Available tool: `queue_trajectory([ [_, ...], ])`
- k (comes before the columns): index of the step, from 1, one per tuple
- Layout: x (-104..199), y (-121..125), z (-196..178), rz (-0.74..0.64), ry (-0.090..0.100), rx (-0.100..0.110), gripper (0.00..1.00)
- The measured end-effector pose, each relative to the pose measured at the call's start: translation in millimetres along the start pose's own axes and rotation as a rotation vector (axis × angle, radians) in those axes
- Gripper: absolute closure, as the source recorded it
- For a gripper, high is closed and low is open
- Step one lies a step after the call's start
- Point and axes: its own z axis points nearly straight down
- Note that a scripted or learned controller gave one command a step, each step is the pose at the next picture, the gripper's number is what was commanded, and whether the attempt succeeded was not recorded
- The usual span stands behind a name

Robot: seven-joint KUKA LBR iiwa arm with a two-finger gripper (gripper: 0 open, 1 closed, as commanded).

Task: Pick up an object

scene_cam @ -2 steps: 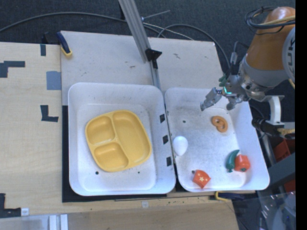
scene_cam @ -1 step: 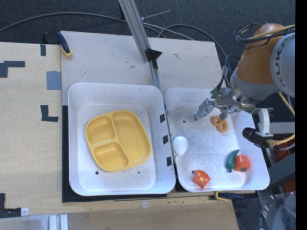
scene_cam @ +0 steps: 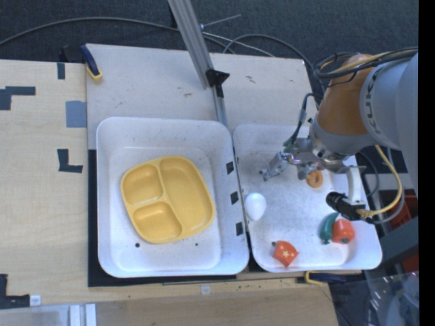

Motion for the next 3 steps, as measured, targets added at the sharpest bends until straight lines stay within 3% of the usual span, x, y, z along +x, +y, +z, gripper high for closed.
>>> queue_trajectory([
  [1, -1, 9, 52, 0.000, 0.000, -0.001, 0.00],
  [2, 0, 9, 39, -0.001, 0.000, -0.005, 1.00],
  [3, 10, 7, -9, -0.001, 0.000, -0.011, 1.00],
])
